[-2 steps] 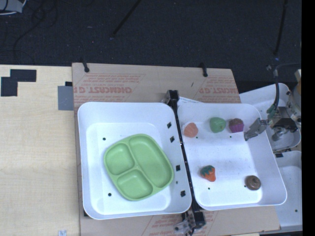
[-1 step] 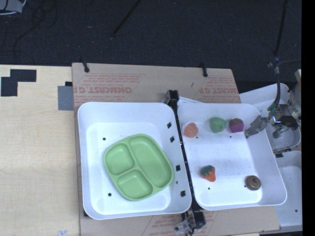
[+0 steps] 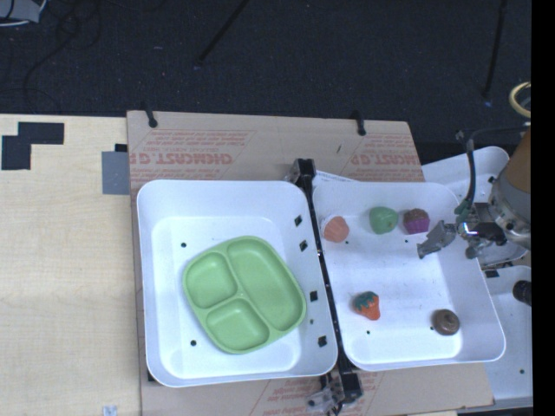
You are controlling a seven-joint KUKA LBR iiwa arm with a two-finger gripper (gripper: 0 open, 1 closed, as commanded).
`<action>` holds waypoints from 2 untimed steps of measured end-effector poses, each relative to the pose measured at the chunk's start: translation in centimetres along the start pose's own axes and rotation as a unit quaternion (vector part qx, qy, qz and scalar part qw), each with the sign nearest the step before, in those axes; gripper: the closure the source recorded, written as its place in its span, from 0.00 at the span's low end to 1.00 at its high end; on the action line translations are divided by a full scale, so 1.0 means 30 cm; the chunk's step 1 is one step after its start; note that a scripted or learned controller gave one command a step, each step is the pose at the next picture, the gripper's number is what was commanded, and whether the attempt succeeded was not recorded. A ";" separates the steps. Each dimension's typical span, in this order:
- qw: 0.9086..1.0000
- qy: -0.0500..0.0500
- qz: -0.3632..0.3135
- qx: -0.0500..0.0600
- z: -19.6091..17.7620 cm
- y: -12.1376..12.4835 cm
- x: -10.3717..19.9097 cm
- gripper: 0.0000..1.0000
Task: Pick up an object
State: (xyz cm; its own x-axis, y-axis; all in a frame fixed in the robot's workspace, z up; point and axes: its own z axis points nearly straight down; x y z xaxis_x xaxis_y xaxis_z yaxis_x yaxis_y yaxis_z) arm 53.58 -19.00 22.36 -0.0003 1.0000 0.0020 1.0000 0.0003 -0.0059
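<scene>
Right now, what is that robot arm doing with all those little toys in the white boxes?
The robot's gripper hangs over the right edge of the right bin, and there is nothing between its fingers. In that bin lie a peach-coloured ball, a green toy, a purple toy, an orange-and-green toy and a brown round piece. The purple toy is nearest the gripper. The left bin holds a green divided plate. Nothing has been picked up yet.

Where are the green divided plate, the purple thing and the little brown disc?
green divided plate (image 3: 244,294), camera view, middle ridge
purple thing (image 3: 416,221), camera view, its top
brown disc (image 3: 447,321), camera view, its centre
</scene>
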 end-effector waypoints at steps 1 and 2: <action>1.000 0.000 0.000 0.001 0.173 -0.028 0.024 0.00; 1.000 0.001 0.000 0.001 0.348 -0.065 0.024 0.00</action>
State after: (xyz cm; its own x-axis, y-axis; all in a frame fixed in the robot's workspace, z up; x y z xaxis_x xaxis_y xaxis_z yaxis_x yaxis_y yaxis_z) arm 51.58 -18.26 11.94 0.0004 1.0000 0.0031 1.0000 -0.0004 -0.0078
